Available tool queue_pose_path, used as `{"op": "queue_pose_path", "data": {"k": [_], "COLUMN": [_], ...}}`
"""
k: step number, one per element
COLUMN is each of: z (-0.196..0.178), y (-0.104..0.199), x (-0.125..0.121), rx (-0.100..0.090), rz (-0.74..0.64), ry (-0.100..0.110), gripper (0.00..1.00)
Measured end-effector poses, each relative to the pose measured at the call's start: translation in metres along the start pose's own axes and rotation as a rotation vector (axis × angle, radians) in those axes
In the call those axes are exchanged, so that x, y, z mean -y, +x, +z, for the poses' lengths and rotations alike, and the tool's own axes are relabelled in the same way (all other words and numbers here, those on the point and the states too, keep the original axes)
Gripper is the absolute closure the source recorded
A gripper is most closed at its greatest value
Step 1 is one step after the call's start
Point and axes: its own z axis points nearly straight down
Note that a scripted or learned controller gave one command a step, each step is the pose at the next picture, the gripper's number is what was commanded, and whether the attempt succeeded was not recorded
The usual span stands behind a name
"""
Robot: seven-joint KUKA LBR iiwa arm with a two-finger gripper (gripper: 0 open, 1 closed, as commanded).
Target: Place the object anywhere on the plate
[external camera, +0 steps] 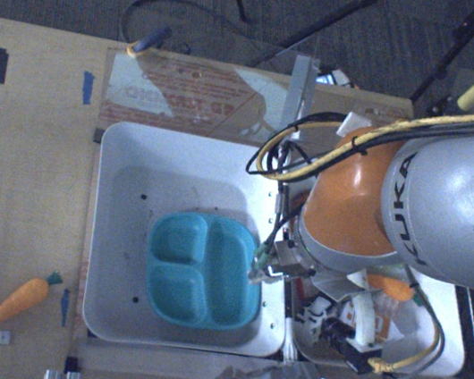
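1. The arm hangs over the right bin with its wrist low. I judge the pick to be the step in hand.
2. Grasp state: I cannot tell, as the wrist hides it.
3. I take the object to be the orange item in that bin, beside the wrist, though I am not certain.
4. The plate lies bare in the left bin.
5. Next move: confirm a hold, lift clear of the bin walls, carry left over the plate, lower and release.
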Motion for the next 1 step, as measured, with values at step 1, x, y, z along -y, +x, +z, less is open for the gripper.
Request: {"op": "queue_pose_path", "data": {"k": [1], "z": [-0.0268], "y": [0.0438], "x": [-0.012], "rx": [0.0], "rz": [-0.003], "ry": [-0.003], "gripper": [1.0]}}
